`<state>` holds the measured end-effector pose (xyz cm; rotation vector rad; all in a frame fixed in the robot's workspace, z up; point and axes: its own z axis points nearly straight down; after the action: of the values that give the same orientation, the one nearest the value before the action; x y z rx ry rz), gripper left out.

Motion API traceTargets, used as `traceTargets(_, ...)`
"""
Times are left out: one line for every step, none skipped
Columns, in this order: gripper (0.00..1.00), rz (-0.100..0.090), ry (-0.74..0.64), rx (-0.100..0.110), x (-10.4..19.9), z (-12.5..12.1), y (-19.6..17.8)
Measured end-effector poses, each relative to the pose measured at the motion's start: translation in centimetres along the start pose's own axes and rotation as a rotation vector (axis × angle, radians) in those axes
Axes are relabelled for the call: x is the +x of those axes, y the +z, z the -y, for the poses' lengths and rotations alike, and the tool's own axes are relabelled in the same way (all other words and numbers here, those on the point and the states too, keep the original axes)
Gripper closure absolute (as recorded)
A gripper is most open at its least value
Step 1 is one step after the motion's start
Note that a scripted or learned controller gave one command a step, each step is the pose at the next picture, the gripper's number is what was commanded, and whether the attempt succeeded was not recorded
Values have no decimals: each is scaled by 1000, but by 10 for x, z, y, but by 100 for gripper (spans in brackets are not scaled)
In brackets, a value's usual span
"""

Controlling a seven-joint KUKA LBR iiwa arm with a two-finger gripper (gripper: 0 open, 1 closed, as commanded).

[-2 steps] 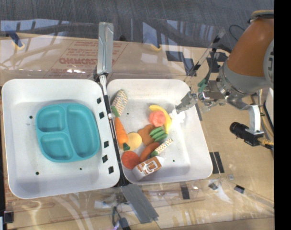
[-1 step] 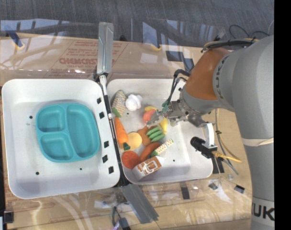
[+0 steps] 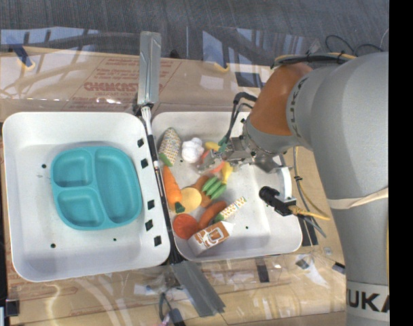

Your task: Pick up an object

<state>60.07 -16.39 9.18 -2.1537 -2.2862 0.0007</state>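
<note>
Arm enters from 3 o'clock; wrist with orange band [image 3: 278,104] sits over the right bin [image 3: 284,240]. Gripper [image 3: 223,156] is down among the toy food near the bin's centre. Whether it is parted or closed on anything cannot be read from this view; clutter and the wrist body mask the tips.

Contents of the right bin, read from the gripper:
- white ball-like piece [image 3: 191,149] at 9 o'clock, just beside it
- speckled wedge [image 3: 170,145] further out at 9 o'clock, against the bin's wall
- carrot [image 3: 172,187] at 7 o'clock
- yellow round piece [image 3: 190,197] and green pods [image 3: 213,186] at 6 to 7 o'clock
- red piece [image 3: 185,225] and small printed carton [image 3: 212,236] at 6 o'clock, near the front wall

Left bin [image 3: 23,250] holds a teal divided tray [image 3: 96,185].

Judgement: descent or grasp stage, target probably one of the small pieces directly under the tips. To do it well: commit to one piece, straddle its narrow axis, avoid pinching two neighbours at once, close fully before any lift, then rise straight up.
</note>
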Motion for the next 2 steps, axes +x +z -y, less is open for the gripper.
traceTargets(100,1,-3,0,0,0,-10)
traceTargets(100,-2,-29,8,28,-57,-33)
